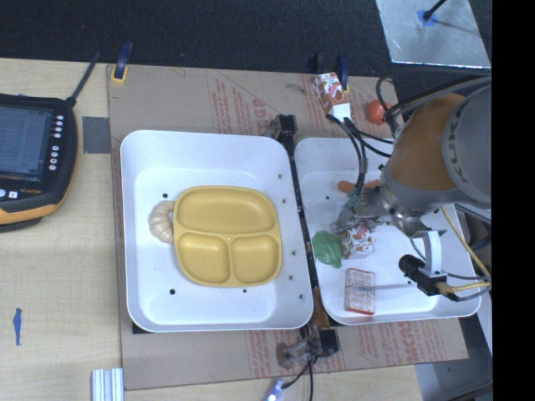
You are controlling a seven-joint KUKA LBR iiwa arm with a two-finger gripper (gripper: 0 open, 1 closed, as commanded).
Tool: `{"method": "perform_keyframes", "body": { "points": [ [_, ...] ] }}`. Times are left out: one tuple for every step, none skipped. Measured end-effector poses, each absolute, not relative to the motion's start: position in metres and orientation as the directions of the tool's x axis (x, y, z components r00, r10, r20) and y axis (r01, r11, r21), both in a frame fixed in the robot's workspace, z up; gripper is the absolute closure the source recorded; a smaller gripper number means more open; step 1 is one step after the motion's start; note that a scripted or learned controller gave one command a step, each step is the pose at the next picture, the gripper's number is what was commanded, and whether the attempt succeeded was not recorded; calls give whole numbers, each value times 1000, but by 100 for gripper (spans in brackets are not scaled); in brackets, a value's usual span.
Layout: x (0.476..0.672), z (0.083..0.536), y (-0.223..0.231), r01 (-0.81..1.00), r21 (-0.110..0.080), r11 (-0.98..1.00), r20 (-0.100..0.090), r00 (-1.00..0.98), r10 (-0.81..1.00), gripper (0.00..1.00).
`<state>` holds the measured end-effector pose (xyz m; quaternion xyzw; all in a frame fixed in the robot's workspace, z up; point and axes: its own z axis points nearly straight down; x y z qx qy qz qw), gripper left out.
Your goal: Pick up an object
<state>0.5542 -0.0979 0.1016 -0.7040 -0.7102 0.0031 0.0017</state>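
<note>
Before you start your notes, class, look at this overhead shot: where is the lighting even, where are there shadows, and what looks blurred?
Camera view: light is soft and even on the left bin and the yellow divided tray, with no harsh glare; the arm shades part of the right bin; the tool and the small packet under it look blurred; the green object is soft-edged.

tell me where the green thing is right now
The green object lies in the right bin, against its left wall, just left of the small red-and-white packet under the arm and above the flat red packet.
</note>
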Motion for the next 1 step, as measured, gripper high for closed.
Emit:
{"method": "perform_keyframes", "body": {
  "points": [
    [592, 192, -30, 1000, -3, 5, 1, -5, 1000, 100]
  ]
}}
